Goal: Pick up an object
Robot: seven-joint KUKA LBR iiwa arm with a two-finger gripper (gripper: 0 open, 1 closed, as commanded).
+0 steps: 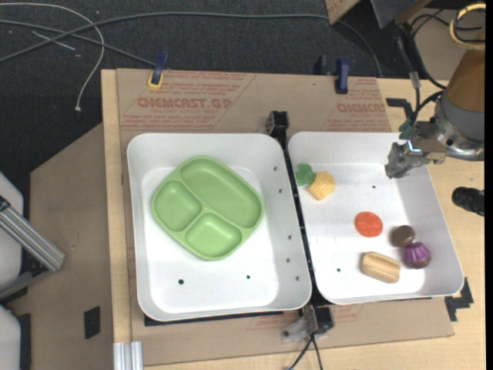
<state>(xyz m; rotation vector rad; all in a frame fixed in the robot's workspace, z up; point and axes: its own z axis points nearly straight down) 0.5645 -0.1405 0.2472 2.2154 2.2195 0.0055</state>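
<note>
Since the task names no single piece, we take the candidates to be the small toy foods lying loose in the right bin (431, 206): a green piece (303, 173) touching a yellow one (322, 185) near the bin's left wall, an orange-red disc (368, 223) near the middle, and toward the near right corner a brown ball (402, 235), a purple piece (417, 254) just beside it, and a tan loaf-shaped piece (380, 267). We judge the disc the easiest grasp, as it lies apart from the rest, while the paired and clustered ones could get nudged together. The claw (400, 160) hangs over the far right part of this bin, above bare white floor and well apart from every item; nothing sits between its tips, and we cannot tell how wide they stand. It looks to us like a hover before a descent. In the left bin (146, 284) a green divided plate (206, 206) rests alone. Both bins sit on the cardboard-covered counter (231, 99), clamped at its far edge
</note>
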